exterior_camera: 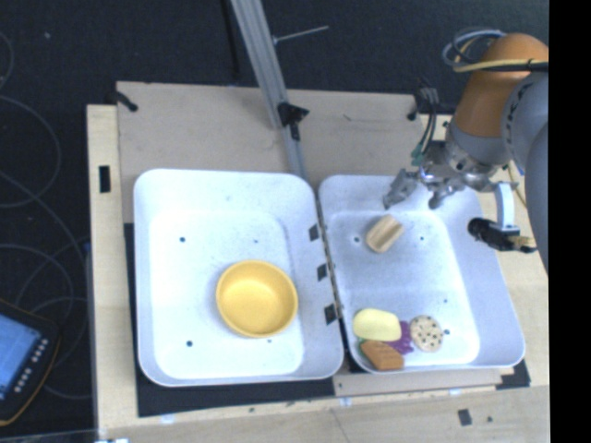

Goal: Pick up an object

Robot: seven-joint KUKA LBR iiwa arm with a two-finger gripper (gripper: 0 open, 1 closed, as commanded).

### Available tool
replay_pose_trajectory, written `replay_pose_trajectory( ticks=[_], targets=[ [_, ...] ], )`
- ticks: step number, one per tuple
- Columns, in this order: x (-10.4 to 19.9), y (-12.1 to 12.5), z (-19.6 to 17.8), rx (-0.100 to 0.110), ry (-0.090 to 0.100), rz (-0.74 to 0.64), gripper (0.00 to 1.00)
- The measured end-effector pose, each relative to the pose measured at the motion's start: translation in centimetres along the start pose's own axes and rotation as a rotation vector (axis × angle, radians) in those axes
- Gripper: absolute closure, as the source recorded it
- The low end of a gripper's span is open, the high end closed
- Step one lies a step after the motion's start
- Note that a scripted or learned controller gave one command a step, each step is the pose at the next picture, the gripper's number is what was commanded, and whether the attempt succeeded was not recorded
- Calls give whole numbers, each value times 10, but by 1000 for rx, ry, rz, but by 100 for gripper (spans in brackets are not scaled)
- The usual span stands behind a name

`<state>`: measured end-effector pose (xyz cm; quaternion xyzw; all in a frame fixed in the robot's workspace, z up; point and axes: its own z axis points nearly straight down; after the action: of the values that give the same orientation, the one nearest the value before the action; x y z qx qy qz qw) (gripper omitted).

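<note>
My pincer (421, 190) hangs over right bin (480, 284) far edge, fingers apart, nothing between them. Tan cylinder block (384, 234) lies near, just below, unlifted. Pick not yet made: descend, clamp, lift all remain.

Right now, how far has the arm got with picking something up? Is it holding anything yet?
Nothing is lifted yet. The gripper hangs open over the far end of the right bin, with nothing between its fingers. The tan cylinder lies just below it on the bin floor and looks like the likeliest target. Still left: come down, close on an object and raise it. The yellow bowl sits in the left bin.
</note>
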<state>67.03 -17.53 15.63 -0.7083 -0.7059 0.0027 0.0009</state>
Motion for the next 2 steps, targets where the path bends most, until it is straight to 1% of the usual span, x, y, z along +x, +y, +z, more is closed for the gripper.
replay_pose_trajectory(
  ticks=[1,2],
  targets=[
    [-1,-1,53,-1,0,1,0],
    [-2,2,37,-10,-2,1,100]
  ],
)
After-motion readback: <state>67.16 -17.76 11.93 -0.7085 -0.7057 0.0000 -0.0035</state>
